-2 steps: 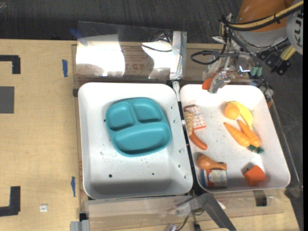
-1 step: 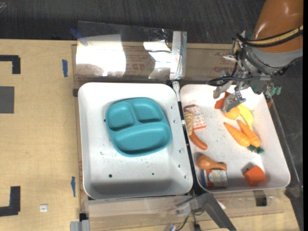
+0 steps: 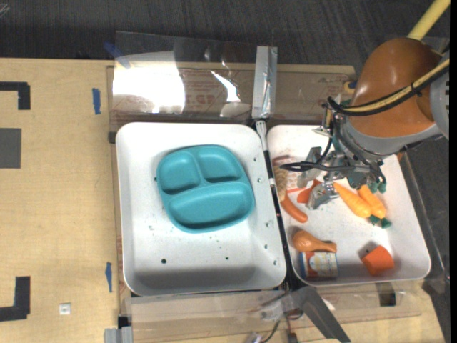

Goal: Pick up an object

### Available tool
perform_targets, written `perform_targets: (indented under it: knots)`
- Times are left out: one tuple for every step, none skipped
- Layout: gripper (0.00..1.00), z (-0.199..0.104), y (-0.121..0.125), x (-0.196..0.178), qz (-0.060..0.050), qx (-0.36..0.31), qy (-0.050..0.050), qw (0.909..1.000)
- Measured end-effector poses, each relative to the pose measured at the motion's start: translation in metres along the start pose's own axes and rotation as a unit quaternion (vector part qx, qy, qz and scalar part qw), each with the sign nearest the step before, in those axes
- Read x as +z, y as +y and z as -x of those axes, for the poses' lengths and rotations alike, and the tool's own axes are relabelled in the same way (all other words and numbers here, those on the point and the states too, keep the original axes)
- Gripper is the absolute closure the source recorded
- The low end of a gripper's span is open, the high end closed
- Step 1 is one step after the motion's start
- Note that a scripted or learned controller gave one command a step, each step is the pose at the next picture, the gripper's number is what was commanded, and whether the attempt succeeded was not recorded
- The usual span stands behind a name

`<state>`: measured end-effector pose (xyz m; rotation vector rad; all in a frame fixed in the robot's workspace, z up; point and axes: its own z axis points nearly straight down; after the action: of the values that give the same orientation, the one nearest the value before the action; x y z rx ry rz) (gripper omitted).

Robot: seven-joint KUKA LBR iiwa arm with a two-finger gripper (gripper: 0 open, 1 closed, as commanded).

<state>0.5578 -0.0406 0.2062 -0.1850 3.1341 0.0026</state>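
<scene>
My gripper hangs low inside the right bin, near its upper middle, under the orange wrist band. A small red-orange piece lies right against its left side. Two orange carrots with green tops lie just to its right. An orange sausage shape sits below and left of it. Further toward the front are an orange squash-like toy, a small can and an orange block.
The left bin holds a teal divided plate. A brownish packet lies along the right bin's left wall. Black cables hang around the wrist above the objects. A metal divider separates the two bins.
</scene>
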Motion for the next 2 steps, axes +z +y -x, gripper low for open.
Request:
perform_targets:
  knots:
    - [1.0,0.058,0.017,-0.034,0.0,0.082,-0.004,0.9966]
    - [1.0,0.102,0.04,-0.046,0.0,0.066,-0.004,0.9978]
